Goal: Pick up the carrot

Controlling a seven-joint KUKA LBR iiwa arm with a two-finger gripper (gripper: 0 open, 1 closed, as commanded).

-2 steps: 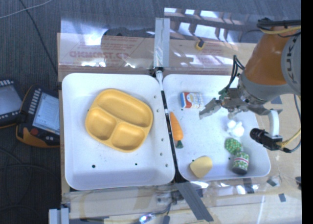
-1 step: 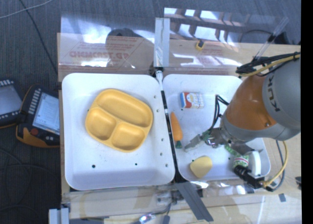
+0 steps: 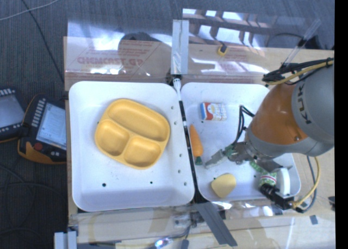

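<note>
The tool (image 3: pixel 217 157) is seen low in the right bin (image 3: pixel 239 91), below the orange-banded wrist, with its fingers spread apart and nothing pinched between them. Its tips are pointed toward the bin's left wall and are held just beside the lower end of the carrot (image 3: pixel 195 141), apart from it as far as can be told.

The carrot is laid lengthwise along the left wall of the right bin, close to the divider between the two bins. It is judged to be a light, stiff toy piece with a smooth, tapering skin that could slip from a loose grip. A hold across the thicker middle is favoured, though little room is left for a finger on the wall side.

One carrot is counted. Also in the right bin are found one small white carton (image 3: pixel 213 111) and one pale yellow rounded piece (image 3: pixel 223 184). In the left bin (image 3: pixel 87 188) one yellow divided plate (image 3: pixel 132 132) with three compartments is set. Two bins are carried by the desk.
</note>
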